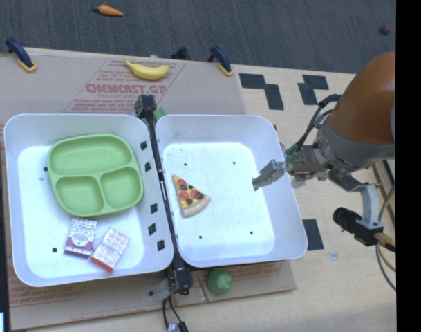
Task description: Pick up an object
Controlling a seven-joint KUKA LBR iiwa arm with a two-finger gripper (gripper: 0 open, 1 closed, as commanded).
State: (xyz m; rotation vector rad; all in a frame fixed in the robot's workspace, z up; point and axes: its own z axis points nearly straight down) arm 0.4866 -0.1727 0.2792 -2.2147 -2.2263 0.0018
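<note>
A grey robot arm (355,126) with an orange band reaches in from the worktop's right edge, its gripper (267,175) hanging over the right wall of the right-hand white bin (283,206). Whether the fingers are open or closed cannot be told from this slanted view; nothing is seen between them, and they touch none of the objects.

A toy pizza slice (189,196) lies flat on the floor of the right bin, toward its left side and close to the divider where the two bins meet. Its long axis runs diagonally: the narrow tip points toward the bin's far-left corner, while the tan crust faces the near-right.

In the left bin (13,206), a green divided plate (94,172) sits toward the far side, and two small packets (96,243) lie side by side near the front edge.

A toy banana (147,68) rests on the cardboard sheet (196,88) beyond the bins. A green ball (220,280) sits on the worktop just in front of the right bin. A small toy carrot (109,10) lies on the floor beyond the worktop's far edge.
</note>
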